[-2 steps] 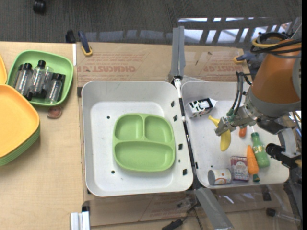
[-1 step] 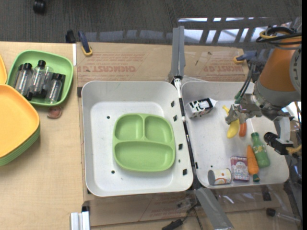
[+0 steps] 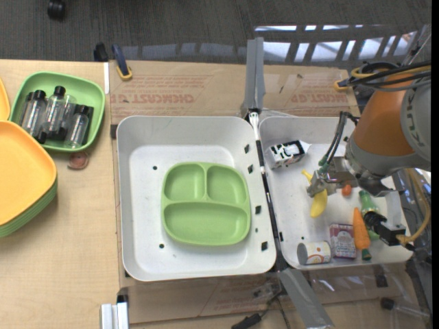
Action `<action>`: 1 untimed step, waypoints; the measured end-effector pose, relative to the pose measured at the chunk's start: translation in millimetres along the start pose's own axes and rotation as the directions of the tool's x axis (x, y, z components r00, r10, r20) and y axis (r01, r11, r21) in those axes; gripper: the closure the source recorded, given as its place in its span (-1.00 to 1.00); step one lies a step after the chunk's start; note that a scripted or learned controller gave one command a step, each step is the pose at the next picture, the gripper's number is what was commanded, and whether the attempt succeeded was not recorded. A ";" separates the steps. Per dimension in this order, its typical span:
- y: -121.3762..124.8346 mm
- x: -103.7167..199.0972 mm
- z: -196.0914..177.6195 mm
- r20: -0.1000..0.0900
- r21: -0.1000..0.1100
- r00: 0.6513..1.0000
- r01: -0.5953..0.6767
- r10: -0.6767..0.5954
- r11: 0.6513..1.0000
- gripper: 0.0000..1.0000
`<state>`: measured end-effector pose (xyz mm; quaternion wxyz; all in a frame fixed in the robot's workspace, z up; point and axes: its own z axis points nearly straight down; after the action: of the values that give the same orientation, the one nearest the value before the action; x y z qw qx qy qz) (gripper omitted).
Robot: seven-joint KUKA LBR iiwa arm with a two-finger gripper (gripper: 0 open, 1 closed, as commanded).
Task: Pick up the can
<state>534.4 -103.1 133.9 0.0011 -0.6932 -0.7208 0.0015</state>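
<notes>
The can [image 3: 314,253] is a small white cylinder with a red-and-orange label. It lies on its side in the front left corner of the right bin [image 3: 288,211]. My gripper [image 3: 328,179] hangs over the middle of that bin, just above a yellow banana [image 3: 317,201], well behind the can and not touching it. The grey arm with its orange band [image 3: 391,125] comes in from the right and hides the bin's far right part.
Beside the can lie a pink box [image 3: 343,241], an orange carrot [image 3: 360,230] and a green piece [image 3: 368,203]. A black-and-white item [image 3: 285,153] sits at the bin's back. The left bin [image 3: 137,184] holds a green divided plate [image 3: 206,204].
</notes>
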 end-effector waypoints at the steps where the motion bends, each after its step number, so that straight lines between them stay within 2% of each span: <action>1: -16.7 -8.8 43.3 -0.001 -0.001 0.983 0.182 -0.182 0.983 1.00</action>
<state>517.9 -112.6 90.7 0.0013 -0.6243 -0.7812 0.0009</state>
